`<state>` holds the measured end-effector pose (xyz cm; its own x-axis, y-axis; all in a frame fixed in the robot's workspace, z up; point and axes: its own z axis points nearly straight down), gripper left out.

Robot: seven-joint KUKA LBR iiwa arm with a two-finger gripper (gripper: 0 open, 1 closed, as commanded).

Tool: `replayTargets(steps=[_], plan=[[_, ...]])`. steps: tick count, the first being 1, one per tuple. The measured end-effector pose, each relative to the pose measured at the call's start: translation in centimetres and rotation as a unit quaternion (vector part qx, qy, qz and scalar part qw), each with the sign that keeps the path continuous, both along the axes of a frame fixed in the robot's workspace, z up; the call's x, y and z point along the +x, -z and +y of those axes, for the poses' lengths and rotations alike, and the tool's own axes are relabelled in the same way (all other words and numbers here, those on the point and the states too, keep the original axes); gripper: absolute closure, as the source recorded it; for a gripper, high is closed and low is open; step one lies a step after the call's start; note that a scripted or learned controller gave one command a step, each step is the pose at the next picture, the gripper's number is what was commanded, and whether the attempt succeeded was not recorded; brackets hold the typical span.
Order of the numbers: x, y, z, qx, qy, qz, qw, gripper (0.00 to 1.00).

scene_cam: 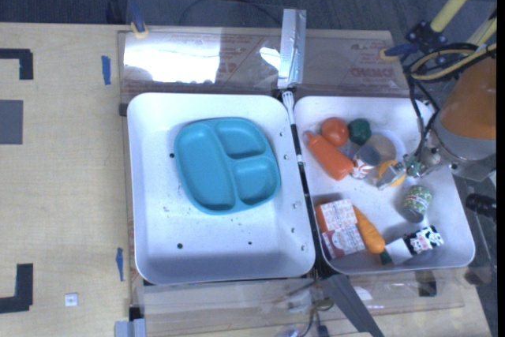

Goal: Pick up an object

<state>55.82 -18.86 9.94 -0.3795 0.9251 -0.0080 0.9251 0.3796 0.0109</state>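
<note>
The right bin (447,211) holds several small objects. An orange bottle (329,156) lies at its upper left, beside a red-orange ball (334,130) and a dark green piece (360,129). A grey disc (379,147) sits mid-bin, with a small orange and white item (386,170) just below it. Lower down are a speckled green ball (417,200), a carrot (369,230), a red and white box (338,226) and a black-and-white cow toy (424,240). My gripper (412,164) hangs low at the bin's right side, just right of the small orange and white item and above the speckled ball.
The left bin (158,209) bears a blue divided plate (227,163). A ridge between the bins (298,177) separates them. The arm's orange band (472,105) and cables (430,59) crowd the upper right. A clear plastic sheet (205,59) lies behind the bins.
</note>
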Motion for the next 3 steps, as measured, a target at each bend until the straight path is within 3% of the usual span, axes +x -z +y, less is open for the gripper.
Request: replayTargets(steps=[1,2,3], plan=[[-0.7,-8.4,4.5,0.0014,0.036,0.002,0.9993,1.00],[2.7,-10.8,9.9,0.0021,0.028,0.004,0.9996,1.00],[8.3,-9.4,13.0,0.0001,-0.143,0.004,0.9897,1.00]])
